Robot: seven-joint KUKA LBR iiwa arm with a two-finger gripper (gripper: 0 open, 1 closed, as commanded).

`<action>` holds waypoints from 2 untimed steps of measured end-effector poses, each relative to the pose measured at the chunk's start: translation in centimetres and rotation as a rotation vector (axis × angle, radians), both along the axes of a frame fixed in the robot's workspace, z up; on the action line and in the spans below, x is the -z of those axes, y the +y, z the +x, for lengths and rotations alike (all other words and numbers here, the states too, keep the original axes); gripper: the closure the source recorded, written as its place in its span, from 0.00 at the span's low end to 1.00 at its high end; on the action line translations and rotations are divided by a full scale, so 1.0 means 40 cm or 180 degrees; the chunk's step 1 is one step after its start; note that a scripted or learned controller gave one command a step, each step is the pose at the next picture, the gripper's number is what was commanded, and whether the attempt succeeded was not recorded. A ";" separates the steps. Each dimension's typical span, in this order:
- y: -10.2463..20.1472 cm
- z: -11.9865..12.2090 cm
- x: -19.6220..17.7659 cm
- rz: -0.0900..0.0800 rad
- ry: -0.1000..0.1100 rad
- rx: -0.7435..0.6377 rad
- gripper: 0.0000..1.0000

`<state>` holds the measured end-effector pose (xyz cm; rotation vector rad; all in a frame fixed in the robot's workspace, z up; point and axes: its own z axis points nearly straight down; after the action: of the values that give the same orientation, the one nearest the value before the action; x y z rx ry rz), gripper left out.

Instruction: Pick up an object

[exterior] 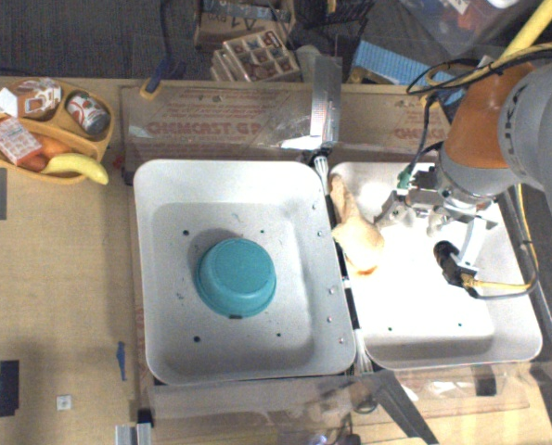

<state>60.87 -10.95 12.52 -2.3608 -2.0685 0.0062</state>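
A teal bowl [237, 276] lies upside down in the middle of the left bin [155, 248]. In the right bin [442, 332], a tan, lumpy object [354, 230] rests against the left wall, with a small orange piece [365, 268] just below it. My gripper [415, 213] hangs over the upper part of the right bin, a little to the right of the tan object and apart from it. The grey wrist with its orange band [475, 119] stands above it. Nothing is visibly held.
A yellow tray [6, 151] with toy food and a banana [76, 167] sits at the bench's far left. A cardboard strip [220, 123] runs behind the bins. A black fitting [447, 258] and a yellow cable [498, 290] hang from the wrist over the right bin.
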 end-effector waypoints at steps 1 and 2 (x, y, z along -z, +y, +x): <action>0.044 -0.026 0.091 -0.0002 -0.0033 -0.0476 0.00; 0.044 -0.025 0.073 0.0006 -0.0030 -0.0467 1.00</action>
<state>59.85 -9.20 9.60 -2.2064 -2.2398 -0.0064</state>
